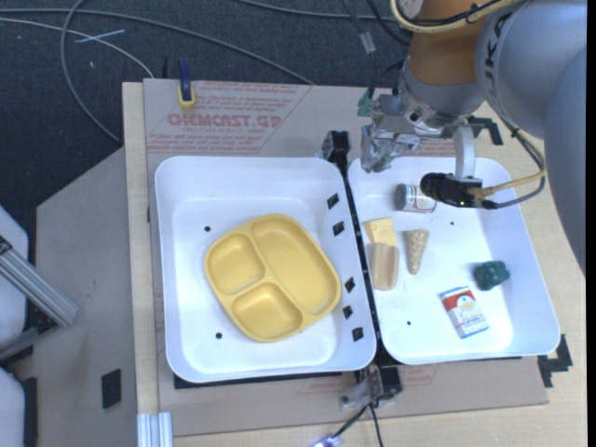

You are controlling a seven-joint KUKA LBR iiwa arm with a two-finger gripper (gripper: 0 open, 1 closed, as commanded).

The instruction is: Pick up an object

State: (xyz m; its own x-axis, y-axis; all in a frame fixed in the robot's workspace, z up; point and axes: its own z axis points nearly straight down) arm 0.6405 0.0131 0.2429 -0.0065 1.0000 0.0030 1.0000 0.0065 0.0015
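My gripper (375,159) hangs over the far left corner of the right bin (521,338), with nothing visibly in it. Just right of it and nearer the camera a small silver can (413,198) lies on its side. In front of the gripper lie a tan wedge (379,232), a tan block (385,266) and a pale cone (415,250). A green lump (491,273) and a red-and-white box (464,311) rest toward the bin's near right.
The left bin (177,250) holds a yellow divided plate (272,276). A black divider with clips (346,240) runs between the bins. The grey arm with its orange band (456,35) fills the upper right. Cables trail across the dark floor behind.
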